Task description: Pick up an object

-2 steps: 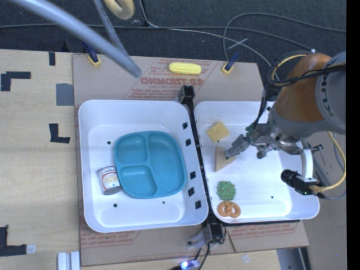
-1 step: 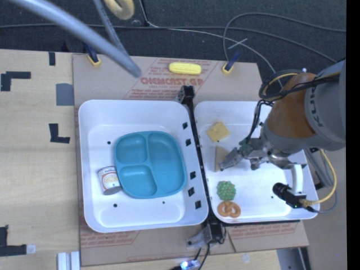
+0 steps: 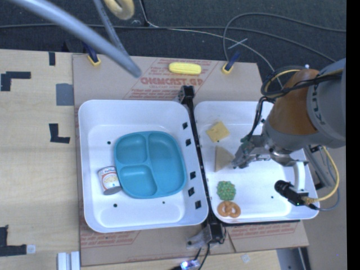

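My gripper (image 3: 243,155) hangs low over the right shallow white plastic bin (image 3: 264,207), reaching in from the right, with my grey arm and its orange band (image 3: 292,110) above it. The tip sits right at the right edge of the pale tan wedge-shaped piece (image 3: 223,157), touching it or just beside it; I cannot tell which, and I cannot tell how my gripper stands, wide or narrow, because the tip is dark and small against the bin floor.

In the same bin, the small yellow square block (image 3: 217,132) lies just above the wedge, near the divider. Below the wedge sits the green knobbly broccoli-like toy (image 3: 226,190), and touching or just beneath it the brown pretzel-shaped toy (image 3: 229,209), close to the bin's front rim.

The left shallow white plastic bin (image 3: 90,122) holds a teal plastic plate with three compartments (image 3: 150,163), lying flat near the middle. A small can with a red-and-white label (image 3: 109,180) lies just beside the plate's left edge, on its side.

Behind the bins, on the brown cardboard sheet (image 3: 163,80) covering the desk, a yellow corn-cob toy (image 3: 184,68) lies well apart from everything else.
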Tool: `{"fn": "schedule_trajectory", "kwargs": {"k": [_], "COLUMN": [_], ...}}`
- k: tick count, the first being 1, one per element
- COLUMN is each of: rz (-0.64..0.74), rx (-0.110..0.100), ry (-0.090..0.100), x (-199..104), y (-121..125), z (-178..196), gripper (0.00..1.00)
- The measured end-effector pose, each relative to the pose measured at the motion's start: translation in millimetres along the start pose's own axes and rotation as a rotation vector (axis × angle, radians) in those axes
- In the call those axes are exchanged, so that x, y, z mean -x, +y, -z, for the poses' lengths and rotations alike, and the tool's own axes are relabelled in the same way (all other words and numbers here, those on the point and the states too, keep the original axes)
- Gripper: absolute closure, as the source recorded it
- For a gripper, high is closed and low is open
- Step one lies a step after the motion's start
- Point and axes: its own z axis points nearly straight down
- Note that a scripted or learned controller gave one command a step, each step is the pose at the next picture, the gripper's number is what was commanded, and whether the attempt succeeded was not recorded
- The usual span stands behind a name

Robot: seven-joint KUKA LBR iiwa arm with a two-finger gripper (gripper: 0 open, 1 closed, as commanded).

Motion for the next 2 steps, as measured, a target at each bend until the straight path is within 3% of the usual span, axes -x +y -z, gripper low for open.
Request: {"fn": "schedule_trajectory", "kwargs": {"k": [2], "rz": [-0.001], "rx": [0.007], "ry": [-0.002], "x": [-10], "y": [9], "z": [91], "gripper": [1.00]}}
